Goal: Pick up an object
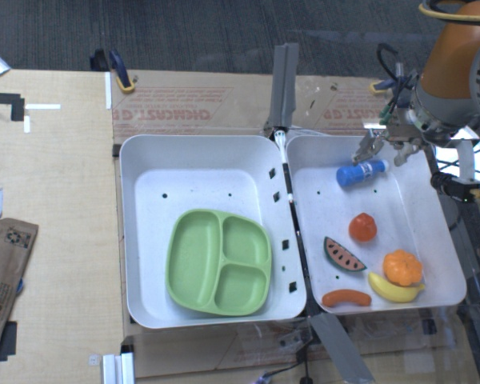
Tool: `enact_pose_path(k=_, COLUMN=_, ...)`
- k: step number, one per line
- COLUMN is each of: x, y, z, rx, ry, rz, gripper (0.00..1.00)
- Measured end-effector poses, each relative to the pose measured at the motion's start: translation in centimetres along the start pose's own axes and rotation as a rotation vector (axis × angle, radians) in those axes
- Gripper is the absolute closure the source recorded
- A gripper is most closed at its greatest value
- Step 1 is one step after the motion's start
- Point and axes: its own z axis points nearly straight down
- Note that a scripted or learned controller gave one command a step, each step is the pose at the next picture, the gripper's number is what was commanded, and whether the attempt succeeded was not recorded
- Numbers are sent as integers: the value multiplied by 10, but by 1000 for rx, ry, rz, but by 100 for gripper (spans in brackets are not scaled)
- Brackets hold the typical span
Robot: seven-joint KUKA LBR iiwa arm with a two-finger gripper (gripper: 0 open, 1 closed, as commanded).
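my gripper over far end of right bin, jaws spread, nothing between them. blue bottle lies just below, near tomato, watermelon slice.

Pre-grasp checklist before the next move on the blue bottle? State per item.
1. Target in reach: blue bottle lies on its side at the far end of the right bin, just below the gripper. ok.
2. Gripper over target: it sits slightly to the right of and beyond the bottle, not centred. not ok.
3. Finger opening: too small to judge. cannot tell.
4. Nothing held yet: nothing visible between the fingers. ok.
5. Space around target: tomato and watermelon slice lie apart from the bottle. ok.
6. Wall margin: bottle lies near the bin's far wall; gap unclear. cannot tell.
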Motion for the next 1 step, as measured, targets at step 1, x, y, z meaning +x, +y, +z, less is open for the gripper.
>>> enact_pose_path(k=1, x=6, y=15, z=74, rx=-3, ry=0, rz=-202, gripper=0)
